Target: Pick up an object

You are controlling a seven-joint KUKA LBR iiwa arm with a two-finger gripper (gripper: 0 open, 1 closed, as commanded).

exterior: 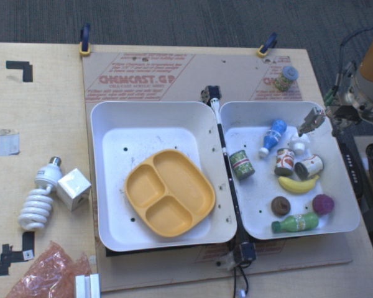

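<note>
The hand [313, 120] was seen above the right bin's [342, 166] far edge, whether open or closed could not be told, and the blue bottle [273, 136] was found just left of it, lying slanted.

Left of my 2 bins, a spiral light bulb [38, 197] lies on the bench touching a small white cube [74, 188]. Crumpled red mesh [48, 270] sits near the front edge. 2 blue clamps [84, 39] pin the board.
</note>
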